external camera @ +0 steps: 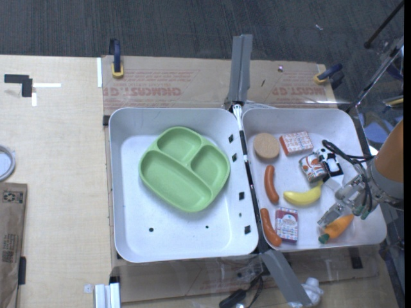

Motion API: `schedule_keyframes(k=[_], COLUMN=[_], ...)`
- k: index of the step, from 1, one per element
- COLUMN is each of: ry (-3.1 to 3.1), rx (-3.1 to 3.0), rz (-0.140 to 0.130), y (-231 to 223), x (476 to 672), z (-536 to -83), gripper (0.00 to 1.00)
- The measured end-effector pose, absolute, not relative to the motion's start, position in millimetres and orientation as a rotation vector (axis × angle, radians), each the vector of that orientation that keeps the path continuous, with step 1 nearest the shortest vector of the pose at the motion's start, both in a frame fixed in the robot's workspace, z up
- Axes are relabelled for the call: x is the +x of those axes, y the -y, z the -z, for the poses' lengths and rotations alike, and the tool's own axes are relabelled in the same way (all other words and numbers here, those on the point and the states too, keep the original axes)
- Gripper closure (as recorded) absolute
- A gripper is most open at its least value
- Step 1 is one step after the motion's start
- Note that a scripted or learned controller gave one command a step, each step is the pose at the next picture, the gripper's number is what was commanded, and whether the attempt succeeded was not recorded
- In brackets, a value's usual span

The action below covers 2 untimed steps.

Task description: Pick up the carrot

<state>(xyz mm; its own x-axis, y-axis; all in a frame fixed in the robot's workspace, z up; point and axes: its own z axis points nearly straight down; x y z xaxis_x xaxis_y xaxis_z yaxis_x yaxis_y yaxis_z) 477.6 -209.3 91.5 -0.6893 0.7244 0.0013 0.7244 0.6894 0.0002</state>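
The carrot (336, 228) is orange with a green tip pointing front-left, and it lies near the front right corner of the right bin (292, 117). My gripper (345, 205) comes in from the right and sits directly over the carrot's upper end, touching or just above it. The carrot still looks to be resting on the bin floor.
The right bin also holds a banana (303, 196), a small can (313, 167), a red-and-white box (296, 142), a round biscuit (266, 146), two sausages (271, 183) (270, 228) and a red packet (286, 224). A green divided plate (185, 169) lies in the left bin (128, 191).
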Motion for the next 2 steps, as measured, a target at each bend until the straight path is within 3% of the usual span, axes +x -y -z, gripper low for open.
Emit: schedule_keyframes(k=[1,2], ry=[2.887,2.887], rx=[-1.243,-1.242], rz=[0.003,0.003], y=[209.3,209.3], x=[478.6,478.6], z=[-100.8,-100.8], gripper=[1.00,0.00])
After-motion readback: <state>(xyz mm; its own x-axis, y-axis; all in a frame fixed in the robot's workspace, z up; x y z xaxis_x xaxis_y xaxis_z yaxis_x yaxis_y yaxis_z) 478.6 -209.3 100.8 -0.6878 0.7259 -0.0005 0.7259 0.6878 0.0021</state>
